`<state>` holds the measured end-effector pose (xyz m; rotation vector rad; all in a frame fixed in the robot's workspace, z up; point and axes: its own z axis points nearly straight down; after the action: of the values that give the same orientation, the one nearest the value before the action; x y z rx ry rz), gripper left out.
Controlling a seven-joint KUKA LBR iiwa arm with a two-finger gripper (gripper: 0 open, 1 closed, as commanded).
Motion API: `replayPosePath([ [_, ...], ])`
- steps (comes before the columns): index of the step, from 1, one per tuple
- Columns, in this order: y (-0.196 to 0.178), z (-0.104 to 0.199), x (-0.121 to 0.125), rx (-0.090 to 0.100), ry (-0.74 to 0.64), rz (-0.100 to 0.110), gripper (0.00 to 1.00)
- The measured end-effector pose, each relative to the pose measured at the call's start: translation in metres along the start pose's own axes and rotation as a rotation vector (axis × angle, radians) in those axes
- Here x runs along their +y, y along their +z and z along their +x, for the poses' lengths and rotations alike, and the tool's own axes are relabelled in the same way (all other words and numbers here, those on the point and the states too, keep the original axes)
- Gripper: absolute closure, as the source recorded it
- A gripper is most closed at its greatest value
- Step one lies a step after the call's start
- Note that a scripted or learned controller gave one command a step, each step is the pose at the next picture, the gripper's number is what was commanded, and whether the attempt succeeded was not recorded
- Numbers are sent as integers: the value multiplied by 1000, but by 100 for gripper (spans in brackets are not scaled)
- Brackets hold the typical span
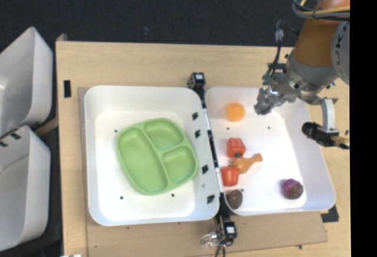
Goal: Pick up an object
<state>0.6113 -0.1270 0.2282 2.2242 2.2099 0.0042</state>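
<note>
Orange ball (235,112) sits just left of the claw (264,104); I cannot tell the claw's state.

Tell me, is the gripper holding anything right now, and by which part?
Nothing is held. The gripper hangs over the right bin, apart from the orange ball.

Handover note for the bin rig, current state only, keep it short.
Pincer: over the right bin's far edge, nothing seen in it; finger state unclear.
Right bin: orange ball nearest the pincer; red pepper, orange gourd-shaped piece and a second red-orange piece clustered by the divider; brown item in the near corner; purple item near right.
Left bin: green divided plate.
Done: nothing lifted.
Left: the pick itself; the ball looks the closest target.
</note>
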Motion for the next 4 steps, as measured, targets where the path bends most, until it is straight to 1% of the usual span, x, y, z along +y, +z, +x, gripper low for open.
replayPosePath([
  [1,-49,-2,2,0,-8,1,100],
  [2,-40,35,-25,3,-10,8,100],
  [4,-9,132,-66,4,-12,9,100],
])
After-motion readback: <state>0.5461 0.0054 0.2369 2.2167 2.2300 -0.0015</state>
